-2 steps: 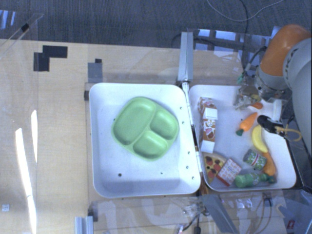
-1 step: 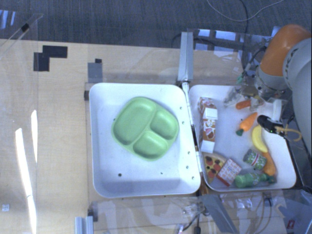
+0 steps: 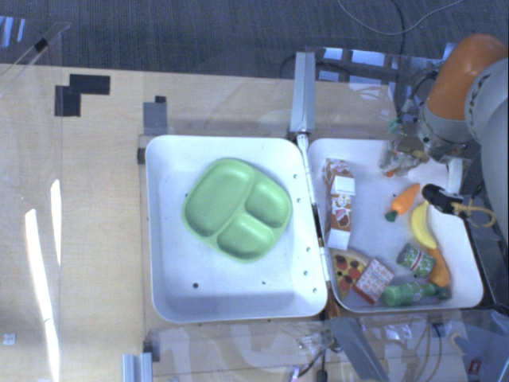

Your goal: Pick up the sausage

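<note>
Gripper point(image 3: 402, 156) over right bin point(image 3: 374, 205) far corner; finger state cannot be told. Sausage not identifiable. Green plate point(image 3: 237, 207) in left bin point(image 3: 171, 237)

two shallow white bins point(image 3: 159, 237) sit side by side, with one green sectioned plastic plate point(image 3: 238, 207). there are two orange toy carrots point(image 3: 404, 200), one yellow banana point(image 3: 421, 226) and one green bottle point(image 3: 409, 294).

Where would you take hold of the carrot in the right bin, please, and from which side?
Across the middle of the carrot, on its orange body, coming straight down from above. It lies flat and slanted, green end lower left, with bare floor of the right bin along both long sides, so close across its narrow width.
</note>
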Controlling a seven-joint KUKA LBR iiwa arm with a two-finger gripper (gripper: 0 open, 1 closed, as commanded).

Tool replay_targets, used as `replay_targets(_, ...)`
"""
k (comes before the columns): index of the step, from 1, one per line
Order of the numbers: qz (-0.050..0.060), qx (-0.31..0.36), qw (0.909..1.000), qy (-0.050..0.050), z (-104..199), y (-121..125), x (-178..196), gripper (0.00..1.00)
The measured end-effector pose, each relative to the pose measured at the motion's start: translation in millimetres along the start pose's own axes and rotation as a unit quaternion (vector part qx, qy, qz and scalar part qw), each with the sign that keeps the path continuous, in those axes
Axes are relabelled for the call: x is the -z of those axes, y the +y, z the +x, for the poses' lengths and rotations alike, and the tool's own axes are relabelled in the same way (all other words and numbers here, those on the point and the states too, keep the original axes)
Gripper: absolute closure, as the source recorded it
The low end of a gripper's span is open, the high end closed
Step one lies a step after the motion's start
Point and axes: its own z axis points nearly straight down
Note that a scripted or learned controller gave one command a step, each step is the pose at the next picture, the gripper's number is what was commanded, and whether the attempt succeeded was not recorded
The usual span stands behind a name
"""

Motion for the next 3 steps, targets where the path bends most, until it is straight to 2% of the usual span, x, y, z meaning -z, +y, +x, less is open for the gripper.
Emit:
replay_targets(1,-0.002,0.21,0.9778,-0.001,39,-8,108,1.0)
replay_targets(2,-0.001,0.227,0.9738,-0.001,-35,-41,150,1.0)
replay_targets(3,-0.001,0.227,0.9739,-0.001,-35,-41,150,0.0)
